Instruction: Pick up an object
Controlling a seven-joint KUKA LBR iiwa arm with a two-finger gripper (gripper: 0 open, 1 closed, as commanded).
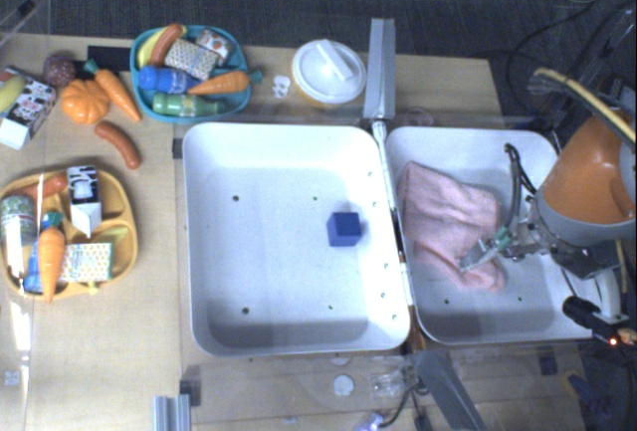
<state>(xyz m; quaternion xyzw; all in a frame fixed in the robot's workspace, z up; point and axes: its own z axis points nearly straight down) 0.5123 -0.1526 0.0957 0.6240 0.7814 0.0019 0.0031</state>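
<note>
The grey arm with the orange band is reaching in from the right and is keeping its two-finger gripper (485, 255) low in the right white bin (468, 324). The fingertips are lying on the lower right edge of the crumpled pink cloth (446, 222), which is resting against the left wall of that bin. The fingers are looking close together, maybe pinching a fold of the cloth, but the picture is too small here and I cannot tell if they are closed or a little spread.

The small blue cube (344, 227) is sitting alone near the middle of the left white bin (239, 320), well apart from the gripper.

In my judgement, the cloth is the object being tried now. The risk is that the fingers are catching only a thin edge, so the soft cloth is slipping out when the arm is lifting. The cloth is also hanging long, so it may drag on the bin wall and pull free.
</note>
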